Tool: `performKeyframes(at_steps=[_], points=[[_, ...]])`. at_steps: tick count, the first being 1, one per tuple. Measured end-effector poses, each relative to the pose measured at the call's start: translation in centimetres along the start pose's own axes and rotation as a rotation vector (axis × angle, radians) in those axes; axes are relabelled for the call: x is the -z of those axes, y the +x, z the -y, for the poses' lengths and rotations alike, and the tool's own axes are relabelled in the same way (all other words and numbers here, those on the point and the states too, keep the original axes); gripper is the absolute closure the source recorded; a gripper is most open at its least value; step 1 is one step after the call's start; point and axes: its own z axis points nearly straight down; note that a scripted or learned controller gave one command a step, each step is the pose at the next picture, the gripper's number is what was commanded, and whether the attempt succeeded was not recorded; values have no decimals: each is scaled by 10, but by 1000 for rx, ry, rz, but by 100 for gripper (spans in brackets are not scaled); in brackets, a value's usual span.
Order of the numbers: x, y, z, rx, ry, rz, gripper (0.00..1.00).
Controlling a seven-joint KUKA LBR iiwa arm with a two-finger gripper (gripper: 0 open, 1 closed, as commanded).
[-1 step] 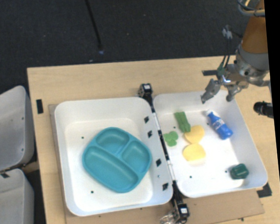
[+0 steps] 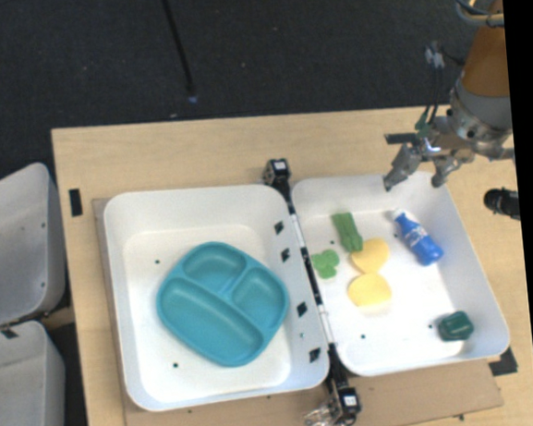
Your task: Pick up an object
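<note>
Six small objects lie in the right bin (image 2: 480,323); nearest the pincer (image 2: 418,172), whose fingers stand apart with nothing between them over the bin's far rim, is the blue bottle (image 2: 417,237), just below it, long axis slanting down-right.

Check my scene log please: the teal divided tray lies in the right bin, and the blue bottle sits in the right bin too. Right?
Not quite. The camera view shows the teal divided tray in the left bin, not the right. The blue bottle does sit in the right bin.
</note>
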Motion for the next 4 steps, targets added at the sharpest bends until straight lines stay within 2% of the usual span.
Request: performKeyframes(at_steps=[3, 4], points=[[-157, -17, 2, -3, 3, 2, 0], [-143, -18, 0, -4, -4, 4, 100]])
